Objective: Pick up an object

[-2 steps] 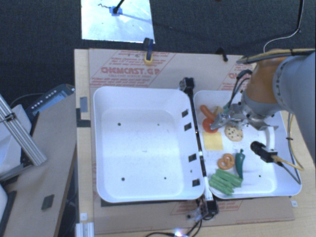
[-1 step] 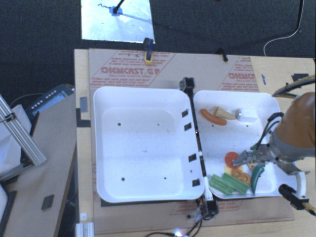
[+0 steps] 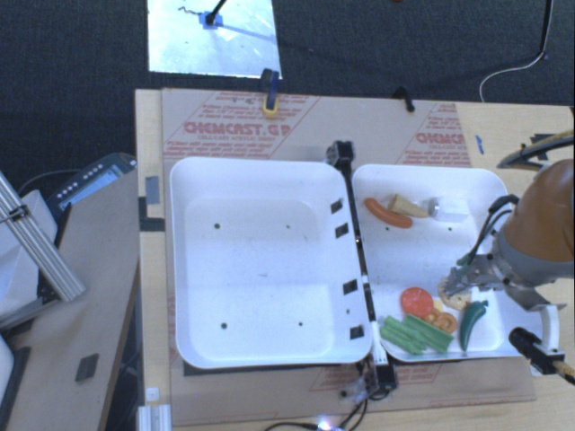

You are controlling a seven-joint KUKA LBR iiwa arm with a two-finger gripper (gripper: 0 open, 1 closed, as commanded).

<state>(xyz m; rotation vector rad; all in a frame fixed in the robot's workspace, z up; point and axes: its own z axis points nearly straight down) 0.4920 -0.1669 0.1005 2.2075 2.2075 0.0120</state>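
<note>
Step in hand: approach, just short of a grasp. The arm (image 3: 544, 227) comes in from the right edge of the frame and the gripper (image 3: 456, 285) sits low in the right bin (image 3: 467, 187), over the clutter at that bin's lower edge. Nothing is visibly between its tips, so I don't count anything as picked. The tool is small and dark on a busy patch; I can't tell how wide it is set.

Likely target, as a guess: the small yellow-orange piece (image 3: 443, 315) just below the tips, or the red round slice (image 3: 416, 301) just left of it. They touch or nearly touch, which is hard to resolve here.

Others in the pile:
- green chili (image 3: 471, 324), long axis near vertical in the frame, tilted slightly, stem end up-right, tip down-left.
- green pod bundle (image 3: 415, 334), long axis running upper-left to lower-right along the bin's bottom wall.
- sausage (image 3: 388, 213), well apart in the upper part of the bin, axis running upper-left to lower-right, with a tan piece (image 3: 409, 206) beside it.

Left bin (image 3: 260, 173) is not in play.

Next move calls for a straight descent onto one item, with the closing axis across its short side. The crowding risks a double grab or a nudge.
</note>
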